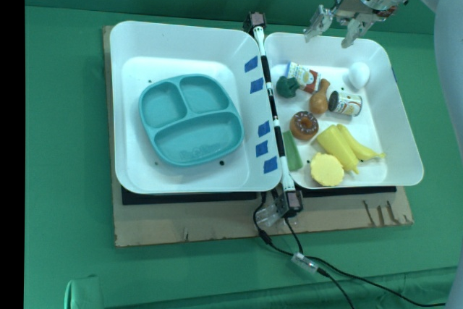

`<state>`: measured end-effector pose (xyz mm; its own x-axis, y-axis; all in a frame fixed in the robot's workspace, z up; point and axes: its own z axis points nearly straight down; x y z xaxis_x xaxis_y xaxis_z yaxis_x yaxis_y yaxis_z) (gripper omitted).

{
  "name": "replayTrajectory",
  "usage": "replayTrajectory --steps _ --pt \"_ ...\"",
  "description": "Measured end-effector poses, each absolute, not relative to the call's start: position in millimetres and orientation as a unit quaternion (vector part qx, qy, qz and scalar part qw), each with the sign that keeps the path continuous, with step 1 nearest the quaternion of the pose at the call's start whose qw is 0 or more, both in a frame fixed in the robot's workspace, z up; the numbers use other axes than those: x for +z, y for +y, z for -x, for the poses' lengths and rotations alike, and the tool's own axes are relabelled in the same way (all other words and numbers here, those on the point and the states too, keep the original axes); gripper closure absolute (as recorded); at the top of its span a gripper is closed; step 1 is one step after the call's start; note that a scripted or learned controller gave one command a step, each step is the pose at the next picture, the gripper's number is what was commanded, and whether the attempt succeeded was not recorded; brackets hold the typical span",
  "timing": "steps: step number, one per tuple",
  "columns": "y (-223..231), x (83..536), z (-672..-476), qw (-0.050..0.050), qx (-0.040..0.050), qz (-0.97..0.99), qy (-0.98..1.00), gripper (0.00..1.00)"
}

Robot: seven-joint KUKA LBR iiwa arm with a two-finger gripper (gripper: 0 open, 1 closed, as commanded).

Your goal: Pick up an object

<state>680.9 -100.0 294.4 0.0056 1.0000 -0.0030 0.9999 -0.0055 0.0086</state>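
Camera view, gripper point(335, 27) spread open above right bin point(396, 108), white egg point(358, 74), can point(345, 103), broccoli point(286, 87) below.

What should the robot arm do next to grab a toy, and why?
Probably lower straight down toward the white egg. The end effector hangs open above the right bin's far edge with nothing between its fingers, and the egg lies nearly beneath it, a little apart from the other toys.

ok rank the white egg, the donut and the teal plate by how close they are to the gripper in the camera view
From the gripper:
1. white egg, just below it, far side of the right bin.
2. donut, mid right bin near the divider.
3. teal plate, left bin.
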Motion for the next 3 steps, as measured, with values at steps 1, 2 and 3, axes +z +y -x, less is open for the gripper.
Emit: replayTrajectory --steps 1,2,3 --pt "-96.9 187.6 -675.8 0.006 0.0034 -0.709 0.705 0.00" --pt "-112.0 187.4 -647.1 0.007 0.0024 -0.709 0.705 0.00" --pt "-104.1 188.0 -602.4 0.010 0.0041 -0.710 0.705 0.00"
